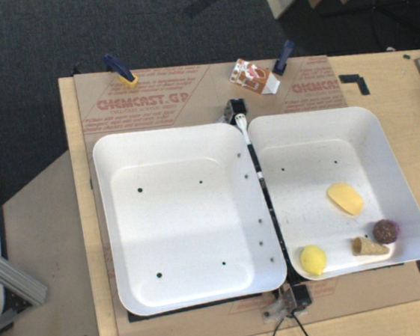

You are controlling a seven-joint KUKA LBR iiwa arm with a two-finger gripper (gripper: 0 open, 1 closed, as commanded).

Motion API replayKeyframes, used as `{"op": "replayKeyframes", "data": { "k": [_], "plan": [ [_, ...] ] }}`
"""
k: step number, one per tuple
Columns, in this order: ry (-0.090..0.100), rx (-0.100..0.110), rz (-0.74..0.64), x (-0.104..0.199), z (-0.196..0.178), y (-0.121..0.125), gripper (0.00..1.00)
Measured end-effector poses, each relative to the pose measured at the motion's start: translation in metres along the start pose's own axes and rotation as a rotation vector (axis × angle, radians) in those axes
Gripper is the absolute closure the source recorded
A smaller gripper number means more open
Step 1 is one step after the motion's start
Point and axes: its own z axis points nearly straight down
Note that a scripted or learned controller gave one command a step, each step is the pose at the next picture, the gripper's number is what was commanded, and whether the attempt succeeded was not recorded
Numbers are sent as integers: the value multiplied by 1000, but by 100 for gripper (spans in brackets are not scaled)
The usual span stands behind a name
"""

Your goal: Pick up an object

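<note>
**Objects lying in the right bin**

Objects are sitting toward five o'clock in the right bin (389,150): a yellow wedge (345,198), a yellow ball (313,259), a purple ball (385,231) touching a tan cone (368,245). The left bin (117,212) is lying beside it on the tabletop (413,102). A small packet (254,76) is resting at twelve o'clock. The gripper's state: cannot tell.

Two bins side by side, right bin (390,158) holding lemon (313,259), wedge (346,198), cone (370,246), ball (386,231) near its front.
</note>
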Motion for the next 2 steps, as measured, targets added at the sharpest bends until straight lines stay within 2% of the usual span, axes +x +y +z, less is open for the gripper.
{"op": "replayKeyframes", "data": {
  "k": [1, 2],
  "plan": [
    [-2, -18, -12, 38, -215, 7, 100],
    [4, -1, -10, 57, -204, 19, 100]
  ]
}}
